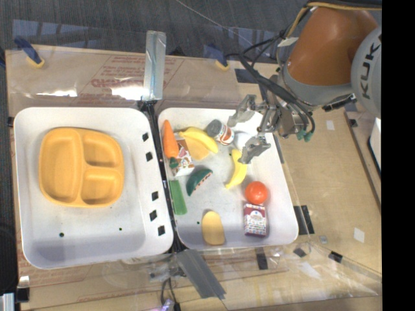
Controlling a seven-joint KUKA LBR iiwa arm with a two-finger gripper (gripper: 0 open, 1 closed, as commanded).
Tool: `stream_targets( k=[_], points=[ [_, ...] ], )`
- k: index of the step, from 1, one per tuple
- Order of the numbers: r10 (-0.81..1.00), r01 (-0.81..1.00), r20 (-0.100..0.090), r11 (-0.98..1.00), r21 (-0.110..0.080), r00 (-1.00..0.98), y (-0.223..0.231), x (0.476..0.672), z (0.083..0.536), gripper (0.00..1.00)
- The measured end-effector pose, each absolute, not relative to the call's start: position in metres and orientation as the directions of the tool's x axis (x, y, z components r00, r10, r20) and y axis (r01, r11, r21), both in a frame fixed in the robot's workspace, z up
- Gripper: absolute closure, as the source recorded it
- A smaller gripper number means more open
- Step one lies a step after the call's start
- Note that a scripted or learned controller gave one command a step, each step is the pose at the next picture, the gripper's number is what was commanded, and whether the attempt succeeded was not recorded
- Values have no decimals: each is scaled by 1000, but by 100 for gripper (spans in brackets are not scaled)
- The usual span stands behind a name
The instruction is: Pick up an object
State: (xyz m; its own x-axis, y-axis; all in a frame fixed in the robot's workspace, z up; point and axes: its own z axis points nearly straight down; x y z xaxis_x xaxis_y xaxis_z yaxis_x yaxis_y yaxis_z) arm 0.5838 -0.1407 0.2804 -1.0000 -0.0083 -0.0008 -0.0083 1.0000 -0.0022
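Banana lies curved in the right bin, mid-frame, its top end just under the gripper, whose two fingers stand spread apart with nothing between them. Tomato and small carton sit lower right of it; carrot along the bin's left wall. Yellow divided plate in left bin.
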Motion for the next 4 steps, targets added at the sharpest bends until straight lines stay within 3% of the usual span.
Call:
stream_targets(
  k=[1, 2, 3, 4],
  points=[
    [-84, -84, 11, 996, 4, -996, -158, 594, 119, 0],
    [-102, -102, 7, 995, -2, -995, -143, 657, 97, 0],
    [-17, -17, -5, 1000, -3, -1000, -212, 658, 120, 0],
    [-56, -56, -2, 998, -1, -998, -208, 658, 94, 0]
  ],
)
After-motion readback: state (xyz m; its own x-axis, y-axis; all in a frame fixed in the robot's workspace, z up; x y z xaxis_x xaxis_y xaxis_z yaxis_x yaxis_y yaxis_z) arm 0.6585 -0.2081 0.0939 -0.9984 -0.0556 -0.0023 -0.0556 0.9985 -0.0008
